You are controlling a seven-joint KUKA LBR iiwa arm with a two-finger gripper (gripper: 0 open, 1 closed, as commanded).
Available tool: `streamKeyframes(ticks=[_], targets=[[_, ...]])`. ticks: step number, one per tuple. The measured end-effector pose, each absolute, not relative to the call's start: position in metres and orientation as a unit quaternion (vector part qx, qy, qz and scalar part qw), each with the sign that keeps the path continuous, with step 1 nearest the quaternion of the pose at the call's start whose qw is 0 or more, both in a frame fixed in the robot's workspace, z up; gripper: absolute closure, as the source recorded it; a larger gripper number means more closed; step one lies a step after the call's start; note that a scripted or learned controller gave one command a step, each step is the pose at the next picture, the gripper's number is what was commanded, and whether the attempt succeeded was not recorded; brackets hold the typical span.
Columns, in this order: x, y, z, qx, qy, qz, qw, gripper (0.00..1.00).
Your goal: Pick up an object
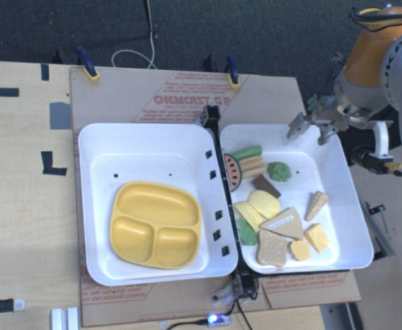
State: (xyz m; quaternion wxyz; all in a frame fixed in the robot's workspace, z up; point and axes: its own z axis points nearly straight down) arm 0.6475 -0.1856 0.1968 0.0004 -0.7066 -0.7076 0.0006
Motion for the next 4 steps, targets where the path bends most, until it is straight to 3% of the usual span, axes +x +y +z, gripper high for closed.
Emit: streamKeyframes(ticks=[1, 2, 3, 4], targets=[[0.574, -0.165, 0.094, -0.707, -0.707, -0.0001, -0.001, 0.0], [0.655, -0.154, 0.085, -0.705, -0.709, 0.0007, -0.001, 0.0], [0.664, -0.155, 0.084, -0.705, -0.709, 0.0098, 0.012, 0.0], [0.663, -0.15, 0.084, -0.707, -0.708, 0.0122, 0.007, 0.0]])
